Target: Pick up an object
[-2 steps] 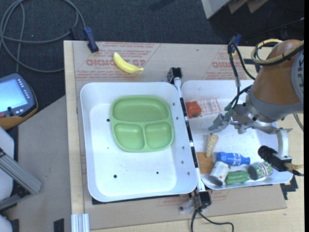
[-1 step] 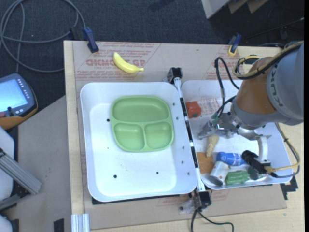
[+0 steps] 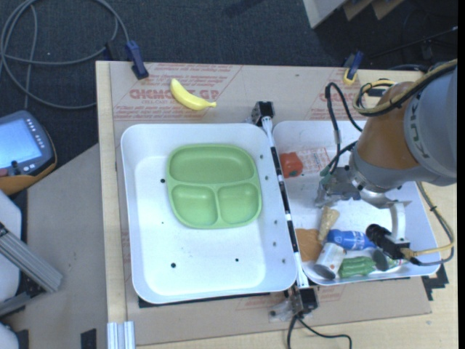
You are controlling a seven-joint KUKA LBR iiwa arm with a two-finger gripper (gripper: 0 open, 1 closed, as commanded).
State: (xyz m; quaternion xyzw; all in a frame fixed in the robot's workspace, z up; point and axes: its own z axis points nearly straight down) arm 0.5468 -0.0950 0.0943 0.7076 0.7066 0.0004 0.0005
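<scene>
My gripper (image 3: 328,197) hangs low in the right bin (image 3: 312,138), near its middle. Just below its tip lies a small tan piece (image 3: 330,219), close to or touching the fingers; I cannot see whether it is gripped. At the bin's front lie a blue bottle (image 3: 347,238), an orange-brown piece (image 3: 306,244), a grey-white cylinder (image 3: 328,260) and a green object (image 3: 357,267). A red fruit-like object (image 3: 291,164) sits at the bin's left side, apart from the gripper.
The left bin (image 3: 145,253) holds a green divided plate (image 3: 214,185). A yellow banana (image 3: 190,95) lies on the bench behind the left bin. Blue clamps (image 3: 136,58) (image 3: 352,65) grip the bench's back edge. A black-edged divider (image 3: 280,195) separates the bins.
</scene>
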